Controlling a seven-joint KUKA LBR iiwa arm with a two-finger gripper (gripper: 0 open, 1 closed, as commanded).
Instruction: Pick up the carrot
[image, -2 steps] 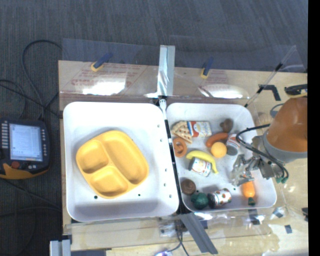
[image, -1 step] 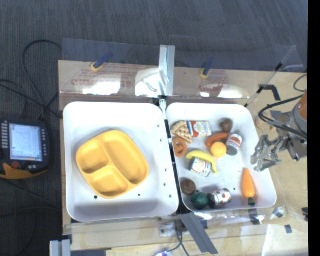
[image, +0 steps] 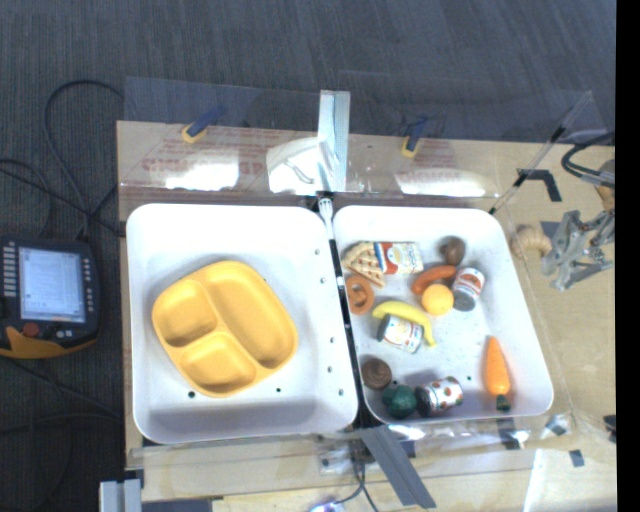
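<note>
The carrot (image: 496, 370) is orange with a small green end pointing toward the front. It lies lengthwise in the right bin (image: 520, 300), close to the bin's right wall and near the front corner. It has bare bin floor around it and touches nothing. The closest item is a small tin (image: 440, 395) to its left.
The right bin also holds a waffle (image: 362, 262), a sausage (image: 435, 277), a yellow round fruit (image: 436, 299), a banana (image: 405, 313), tins and a dark green item (image: 401, 401). A yellow divided plate (image: 223, 325) lies in the left bin (image: 150, 400). A grey metal fixture (image: 575, 245) stands right of the bins.
</note>
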